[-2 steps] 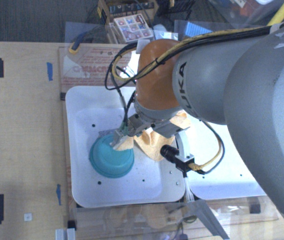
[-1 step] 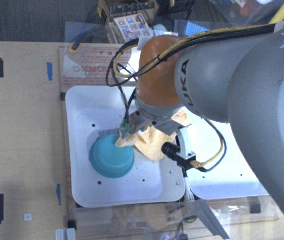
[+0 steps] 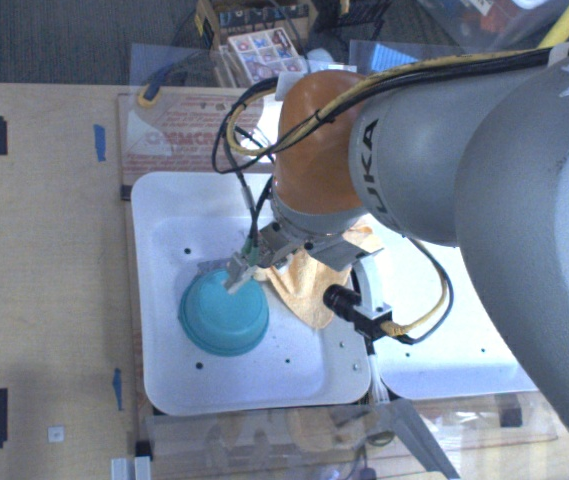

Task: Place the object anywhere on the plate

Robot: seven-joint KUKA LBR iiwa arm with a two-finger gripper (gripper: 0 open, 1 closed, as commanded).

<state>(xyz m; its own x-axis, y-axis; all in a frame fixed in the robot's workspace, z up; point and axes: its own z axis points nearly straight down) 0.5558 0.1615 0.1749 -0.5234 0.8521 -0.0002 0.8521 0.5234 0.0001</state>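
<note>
In the left bin (image 3: 164, 368), claw (image 3: 239, 273) meets blue plate (image 3: 224, 316) (fingertips blurred)

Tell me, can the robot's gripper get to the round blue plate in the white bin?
Probably yes. The gripper is already right over the rim of the round blue plate in the left white bin, with nothing between them.

The light wooden bench (image 3: 44, 298) carries two shallow white bins, the left bin (image 3: 164, 368) and the right bin (image 3: 464, 368) touching side by side toward its right edge, with blue tape strips (image 3: 99, 142) left of them.
</note>
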